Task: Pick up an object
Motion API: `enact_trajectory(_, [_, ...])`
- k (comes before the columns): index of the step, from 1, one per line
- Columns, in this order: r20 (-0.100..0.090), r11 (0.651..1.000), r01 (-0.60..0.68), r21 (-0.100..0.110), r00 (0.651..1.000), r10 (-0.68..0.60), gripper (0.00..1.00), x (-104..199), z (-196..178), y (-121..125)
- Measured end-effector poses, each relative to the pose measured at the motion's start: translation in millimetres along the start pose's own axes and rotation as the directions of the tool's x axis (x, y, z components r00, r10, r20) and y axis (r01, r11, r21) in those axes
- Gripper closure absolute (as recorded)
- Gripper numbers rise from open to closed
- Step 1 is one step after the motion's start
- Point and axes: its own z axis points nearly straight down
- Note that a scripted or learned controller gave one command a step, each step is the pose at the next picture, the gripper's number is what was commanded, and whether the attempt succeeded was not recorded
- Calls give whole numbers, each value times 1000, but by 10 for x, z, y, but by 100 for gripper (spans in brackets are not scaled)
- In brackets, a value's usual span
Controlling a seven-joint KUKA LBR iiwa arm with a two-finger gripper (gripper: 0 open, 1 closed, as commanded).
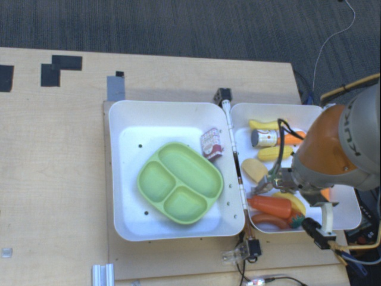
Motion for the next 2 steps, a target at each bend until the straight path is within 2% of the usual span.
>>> enact_trajectory(1, [-1, 1000, 3, -6, 1000, -3, 100, 6, -114, 25])
enact_trajectory(2, [-1, 1000, 3, -5, 1000, -3, 0, 7, -113, 24])
